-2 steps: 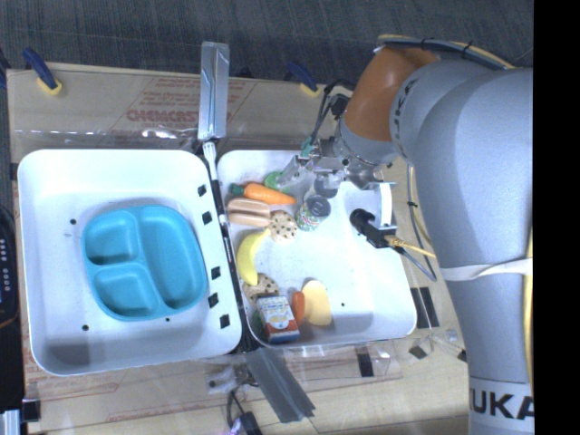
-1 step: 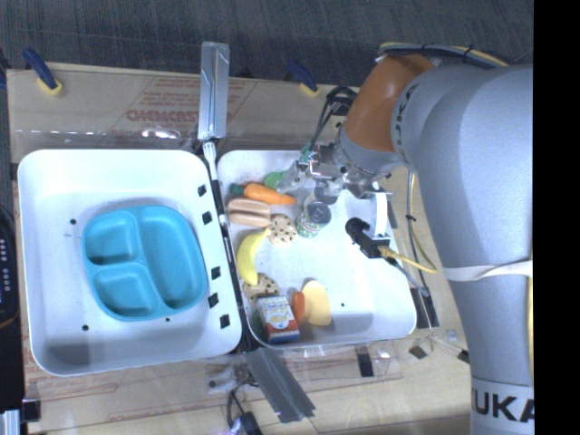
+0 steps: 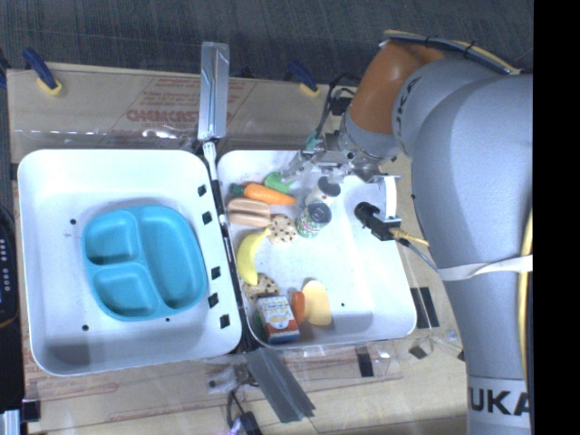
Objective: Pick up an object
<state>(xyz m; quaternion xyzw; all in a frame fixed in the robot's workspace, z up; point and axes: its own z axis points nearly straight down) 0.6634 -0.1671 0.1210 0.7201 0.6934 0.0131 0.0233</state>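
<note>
Grey arm w/ orange band looms closest to the lens, reaching in from the right over the right bin. Its jaws hang at the bin's far end, above the toy food; can't tell if they are apart or clenched, and nothing shows between them.

Left bin carries a blue divided tray.

Right bin holds the candidates, all prob. light plastic, stiff, smooth so a bit slippery:
- banana, curved; take it across the middle.
- hot dog, rounded, may roll; pinch across the short axis.
- carrot, tapered, just beside the jaws; grab the thick end.
- small carton near the front wall, boxy, flat sides, easiest grip.
- small can, round, approx. under the wrist; grip across the diameter.

Worktop beneath is plain board.
</note>
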